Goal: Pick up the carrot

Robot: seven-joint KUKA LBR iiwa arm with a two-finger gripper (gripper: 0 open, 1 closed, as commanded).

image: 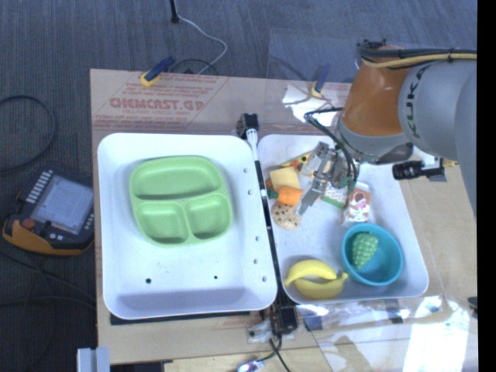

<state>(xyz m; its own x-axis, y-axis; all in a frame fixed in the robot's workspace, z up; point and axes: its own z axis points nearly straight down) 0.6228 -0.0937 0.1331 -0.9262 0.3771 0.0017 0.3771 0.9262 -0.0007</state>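
So your carrot [288, 196] is in the right bin [387, 281], up in the crowded patch near the wall it shares with the left bin [155, 285]. It's packed in tight. There's a yellow wedge-looking piece [282, 178] touching it on the far side, and a round tan cookie-like thing [287, 218] right against it on the near side. A small jumble of other toy food sits just past the yellow piece, too small for me to name.

The gripper [316, 183] hangs right beside the carrot on its right, with one long grey finger [308, 198] slanting down toward the carrot's edge. There's a visible gap between the fingers, so I'd call it parted, and there's nothing between them. A green and white packet [335, 197] and a little red and white carton [358, 206] sit just right of the gripper.

Further toward you, well apart from the carrot, are a blue bowl [387, 266] with something bumpy and green [363, 248] in it and a banana [314, 277]. The left bin has just a green divided plate [181, 198].

Carrot direction: honestly can't tell. You only see a small orange blob, so there's no clear long axis or tip.
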